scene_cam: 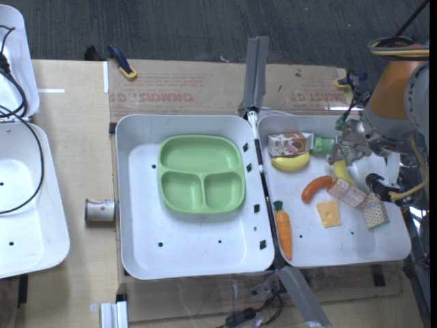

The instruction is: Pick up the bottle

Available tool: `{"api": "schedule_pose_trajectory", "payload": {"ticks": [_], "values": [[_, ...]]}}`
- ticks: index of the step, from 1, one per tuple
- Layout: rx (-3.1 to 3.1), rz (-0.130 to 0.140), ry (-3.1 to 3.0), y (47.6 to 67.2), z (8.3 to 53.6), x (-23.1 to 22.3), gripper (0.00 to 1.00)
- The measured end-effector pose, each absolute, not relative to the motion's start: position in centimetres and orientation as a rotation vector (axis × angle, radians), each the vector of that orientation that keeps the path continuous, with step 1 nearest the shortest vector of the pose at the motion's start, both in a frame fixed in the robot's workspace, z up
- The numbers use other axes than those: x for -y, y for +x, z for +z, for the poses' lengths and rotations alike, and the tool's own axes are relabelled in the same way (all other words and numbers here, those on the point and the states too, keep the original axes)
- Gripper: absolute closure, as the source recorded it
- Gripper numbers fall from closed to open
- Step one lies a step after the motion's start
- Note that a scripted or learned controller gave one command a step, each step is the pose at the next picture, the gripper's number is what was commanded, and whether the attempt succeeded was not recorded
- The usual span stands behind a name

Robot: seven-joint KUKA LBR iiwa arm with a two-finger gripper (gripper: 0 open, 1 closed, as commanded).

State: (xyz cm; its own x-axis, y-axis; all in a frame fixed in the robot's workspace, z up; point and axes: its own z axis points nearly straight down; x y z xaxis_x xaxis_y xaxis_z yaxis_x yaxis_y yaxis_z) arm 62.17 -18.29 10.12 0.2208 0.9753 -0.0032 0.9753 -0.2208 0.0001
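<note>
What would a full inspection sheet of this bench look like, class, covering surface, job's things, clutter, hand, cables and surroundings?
Surface: two shallow white bins side by side, left bin and right bin, on a pale wooden bench.
Job's things: green bottle lying at the right bin's back, partly hidden by the hand.
Clutter: green three-compartment plate in the left bin; small juice carton, yellow banana, red sausage, orange carrot, cheese slice in the right bin.
Hand: hand low over the bottle's end; finger state unclear.
Cables: black cable looping at far left.
Surroundings: small metal can on the bench, dark floor beyond.
</note>
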Motion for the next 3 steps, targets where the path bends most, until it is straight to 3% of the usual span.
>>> {"api": "schedule_pose_trajectory", "payload": {"ticks": [1,2,3], "values": [[-1.777,-0.046,2.620,65.0,8.8,11.5,1.00],[-1.860,-0.004,2.533,53.8,12.8,18.5,1.00],[-1.861,-0.003,2.533,53.8,12.8,18.4,0.00]]}}
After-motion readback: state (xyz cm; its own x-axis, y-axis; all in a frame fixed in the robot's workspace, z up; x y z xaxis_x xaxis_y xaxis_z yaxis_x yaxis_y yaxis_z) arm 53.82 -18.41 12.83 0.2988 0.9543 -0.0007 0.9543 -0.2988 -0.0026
